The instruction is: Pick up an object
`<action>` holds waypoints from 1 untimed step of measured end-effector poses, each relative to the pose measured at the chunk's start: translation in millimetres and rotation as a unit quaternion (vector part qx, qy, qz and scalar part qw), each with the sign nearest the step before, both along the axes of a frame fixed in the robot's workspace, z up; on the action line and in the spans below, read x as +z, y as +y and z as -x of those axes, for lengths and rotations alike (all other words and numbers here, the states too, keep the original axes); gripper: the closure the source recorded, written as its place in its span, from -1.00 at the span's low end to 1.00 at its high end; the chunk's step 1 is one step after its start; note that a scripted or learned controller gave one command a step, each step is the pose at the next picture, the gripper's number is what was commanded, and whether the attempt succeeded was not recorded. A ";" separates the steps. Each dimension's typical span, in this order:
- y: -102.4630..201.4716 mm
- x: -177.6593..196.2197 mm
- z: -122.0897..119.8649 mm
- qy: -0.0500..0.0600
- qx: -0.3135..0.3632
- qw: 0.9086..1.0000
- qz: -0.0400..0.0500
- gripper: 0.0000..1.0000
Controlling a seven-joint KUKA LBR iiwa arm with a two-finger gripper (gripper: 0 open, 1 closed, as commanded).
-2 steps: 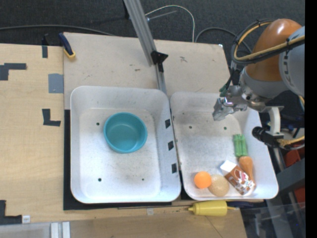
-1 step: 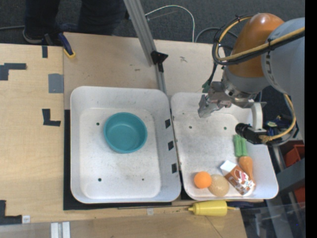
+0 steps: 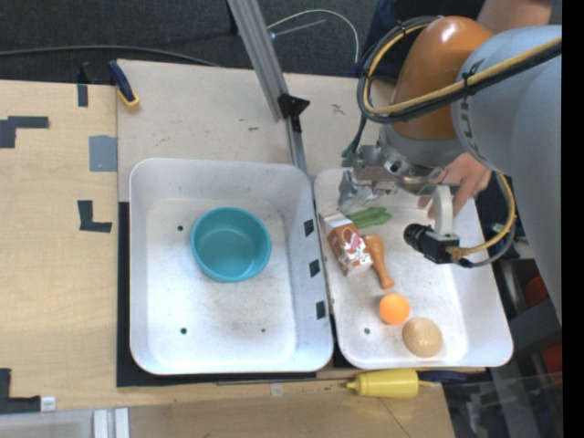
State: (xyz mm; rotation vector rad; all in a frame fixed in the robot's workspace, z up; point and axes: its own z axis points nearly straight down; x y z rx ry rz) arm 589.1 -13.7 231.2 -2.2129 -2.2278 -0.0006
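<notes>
Bowl (image 3: 231,244) in left bin (image 3: 155,336); carton (image 3: 347,247), carrot (image 3: 378,260), ball (image 3: 394,309), egg (image 3: 422,336) in right bin (image 3: 474,336).

Even overhead light, soft shadows, slightly soft focus

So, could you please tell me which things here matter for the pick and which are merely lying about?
Job in hand:
- gripper, at the right bin
- green item
- carton
- carrot
- orange ball
- beige egg

Lying about:
- teal bowl in the left bin
- yellow bottle on the bench
</notes>
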 end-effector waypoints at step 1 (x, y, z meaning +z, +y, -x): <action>57.8 5.8 -0.9 0.000 0.001 1.000 0.000 1.00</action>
